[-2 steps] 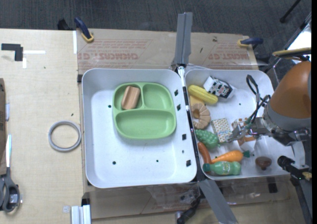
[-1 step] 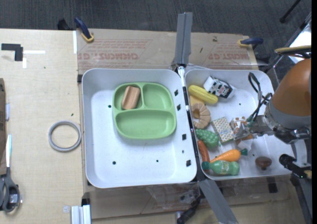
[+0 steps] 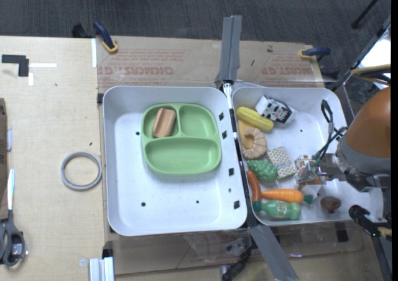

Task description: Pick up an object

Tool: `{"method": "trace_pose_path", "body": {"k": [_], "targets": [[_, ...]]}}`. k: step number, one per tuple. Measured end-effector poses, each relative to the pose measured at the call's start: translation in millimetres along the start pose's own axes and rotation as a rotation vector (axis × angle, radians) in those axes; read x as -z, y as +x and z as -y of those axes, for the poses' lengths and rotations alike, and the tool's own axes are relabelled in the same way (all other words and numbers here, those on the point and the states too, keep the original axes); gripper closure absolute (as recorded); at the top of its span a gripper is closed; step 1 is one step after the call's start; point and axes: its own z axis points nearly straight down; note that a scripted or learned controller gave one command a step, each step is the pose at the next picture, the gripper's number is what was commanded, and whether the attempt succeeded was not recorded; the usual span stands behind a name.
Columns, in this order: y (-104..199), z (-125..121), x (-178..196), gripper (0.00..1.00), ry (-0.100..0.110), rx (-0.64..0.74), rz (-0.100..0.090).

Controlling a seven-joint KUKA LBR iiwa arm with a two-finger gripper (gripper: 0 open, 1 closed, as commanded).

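Grey metal and an orange band mark the single robot arm (image 3: pixel 373 143), which reaches in from the right edge and bends low over the right-hand bin (image 3: pixel 311 96). Its gripper (image 3: pixel 311 174) sits down among the toys near the bin's right side; whether it is open, closed or holding anything cannot be made out, because the wrist and cables blur into the clutter there.

Just beside the gripper lies one small crinkled packet (image 3: pixel 305 165). Touching range below it are one orange carrot (image 3: pixel 283 196) and one green bottle-shaped toy (image 3: pixel 280 210), lying side by side along the front wall. One small brown lump (image 3: pixel 331 204) rests to the right of the carrot. To the left are one green broccoli piece (image 3: pixel 262 170), one checkered cracker (image 3: pixel 280 160) and one red sausage shape (image 3: pixel 252 185). Farther back sit one tan doughnut (image 3: pixel 253 142), one yellow corn cob (image 3: pixel 255 118) and one black-and-white carton (image 3: pixel 273 110).

Across the divider, the left bin (image 3: pixel 124 199) holds one green divided plate (image 3: pixel 183 155), with one tan bread-like piece (image 3: pixel 164 122) in its back left compartment.

On the bench to the left lie one grey ring (image 3: pixel 81 170) and one pair of scissors (image 3: pixel 11 239).
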Motion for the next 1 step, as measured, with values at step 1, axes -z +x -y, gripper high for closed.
{"method": "trace_pose_path", "body": {"k": [1], "targets": [[92.6, -22.3, 94.9, 1.00, 0.012, 0.082, 0.001]]}}
